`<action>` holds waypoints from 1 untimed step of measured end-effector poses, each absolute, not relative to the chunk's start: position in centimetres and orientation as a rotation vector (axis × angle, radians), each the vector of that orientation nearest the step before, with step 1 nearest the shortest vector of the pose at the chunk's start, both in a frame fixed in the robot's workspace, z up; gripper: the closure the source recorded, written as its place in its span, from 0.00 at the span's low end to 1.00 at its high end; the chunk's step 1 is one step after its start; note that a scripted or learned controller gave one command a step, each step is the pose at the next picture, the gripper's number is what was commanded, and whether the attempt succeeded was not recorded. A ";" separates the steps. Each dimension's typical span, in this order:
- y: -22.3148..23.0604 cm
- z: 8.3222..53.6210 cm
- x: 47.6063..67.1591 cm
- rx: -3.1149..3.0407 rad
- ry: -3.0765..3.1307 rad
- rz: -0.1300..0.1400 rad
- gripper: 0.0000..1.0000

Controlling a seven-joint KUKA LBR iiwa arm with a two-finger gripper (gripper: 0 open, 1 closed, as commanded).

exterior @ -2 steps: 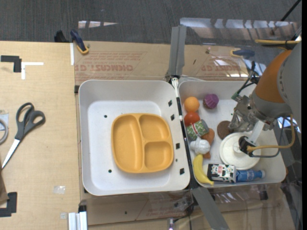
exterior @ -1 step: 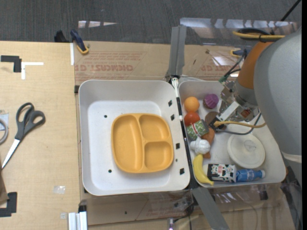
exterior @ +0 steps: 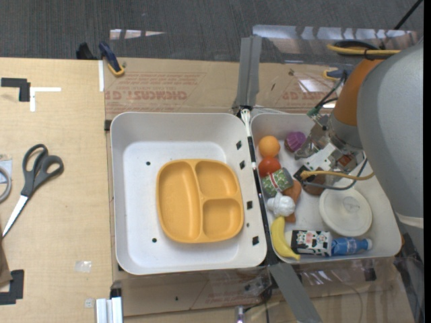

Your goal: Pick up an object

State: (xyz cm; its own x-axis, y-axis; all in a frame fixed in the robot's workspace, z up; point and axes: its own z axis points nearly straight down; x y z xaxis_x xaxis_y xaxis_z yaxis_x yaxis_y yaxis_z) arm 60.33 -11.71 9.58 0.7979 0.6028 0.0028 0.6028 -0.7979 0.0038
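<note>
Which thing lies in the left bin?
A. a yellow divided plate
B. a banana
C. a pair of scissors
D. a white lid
A: the yellow divided plate lies alone in the left bin, while the banana and the white lid are in the right bin and the scissors lie on the bench outside the bins.

Left bin [exterior: 128, 180]: open floor rings the yellow tray [exterior: 200, 200]; access is unobstructed. Right bin [exterior: 385, 200]: crowded; orange [exterior: 269, 145], banana [exterior: 281, 239], bottle [exterior: 350, 245] and white lid [exterior: 345, 211] apparently leave narrow gaps.
</note>
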 end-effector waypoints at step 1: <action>-9.3 9.6 57.0 3.002 0.919 0.009 0.00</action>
